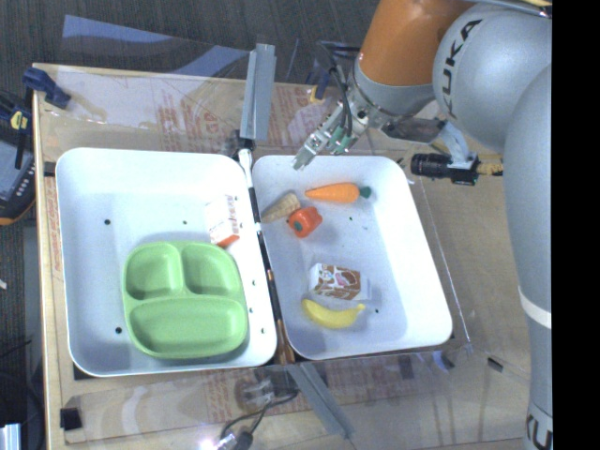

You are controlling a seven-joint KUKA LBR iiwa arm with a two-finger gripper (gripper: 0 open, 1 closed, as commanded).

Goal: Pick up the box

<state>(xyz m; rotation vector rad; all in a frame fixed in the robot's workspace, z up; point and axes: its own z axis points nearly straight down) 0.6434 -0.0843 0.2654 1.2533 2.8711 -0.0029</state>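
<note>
The tool (319, 146) hangs over the far rim of the right bin (427, 279), just above the carrot (334, 193); whether it is open or closed I cannot tell, and nothing shows between its tips. The box (337, 282), white with a brown print, lies in the right bin's near half, just beyond the banana (332, 314) and well apart from the tool. A red piece (304, 221) and a tan wedge (280, 207) sit near the carrot. The left bin (84, 186) holds a green divided tray (185, 298) and a small white packet (222, 220).
</note>
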